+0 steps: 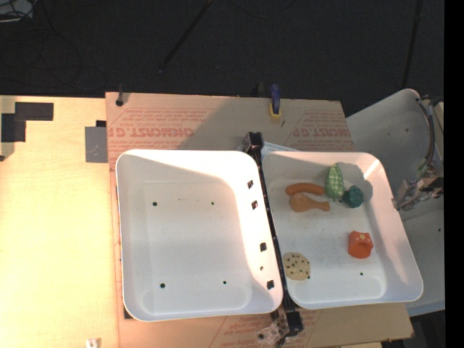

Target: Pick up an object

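Observation:
Several small objects lie in the right white bin [391, 281]. A thin orange piece [306, 189] lies just above a tan drumstick-shaped piece [309, 204] near the bin's far middle. To their right a bumpy green piece [334, 182] touches a dark teal round object [353, 196]. A red-orange chunk [359, 244] lies alone toward the right side. A round speckled cookie [296, 265] rests near the front left corner, close to the divider.
The left white bin [134, 288] sits beside the right one, with black clips [262, 246] along their shared edge. Both rest on brown cardboard [181, 125] with a blue clamp [275, 101] at the back. A pale grey body with cables [419, 188] stands to the right.

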You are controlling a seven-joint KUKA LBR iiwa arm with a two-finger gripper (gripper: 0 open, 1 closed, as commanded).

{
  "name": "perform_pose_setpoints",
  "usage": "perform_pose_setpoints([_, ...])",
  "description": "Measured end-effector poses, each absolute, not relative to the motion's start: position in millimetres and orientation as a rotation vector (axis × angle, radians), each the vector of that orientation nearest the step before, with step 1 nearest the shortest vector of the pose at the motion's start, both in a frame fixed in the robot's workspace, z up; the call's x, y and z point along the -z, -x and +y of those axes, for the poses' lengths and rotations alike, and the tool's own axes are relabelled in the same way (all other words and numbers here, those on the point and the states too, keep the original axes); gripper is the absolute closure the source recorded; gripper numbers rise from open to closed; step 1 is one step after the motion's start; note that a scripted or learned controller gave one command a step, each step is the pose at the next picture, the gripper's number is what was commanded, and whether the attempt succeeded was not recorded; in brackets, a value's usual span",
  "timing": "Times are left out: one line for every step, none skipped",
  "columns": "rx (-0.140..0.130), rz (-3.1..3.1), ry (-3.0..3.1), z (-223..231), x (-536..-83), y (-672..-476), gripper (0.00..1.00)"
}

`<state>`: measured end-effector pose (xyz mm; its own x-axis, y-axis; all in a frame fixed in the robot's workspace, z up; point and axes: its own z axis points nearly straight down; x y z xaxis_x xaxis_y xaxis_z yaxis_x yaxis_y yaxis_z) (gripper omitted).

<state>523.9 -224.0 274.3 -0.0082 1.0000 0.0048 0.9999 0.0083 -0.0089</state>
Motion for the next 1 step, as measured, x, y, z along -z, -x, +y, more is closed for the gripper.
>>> perform_pose_setpoints([-0.005,-2.227,2.202,-225.2,-283.5,-523.7,1.0])
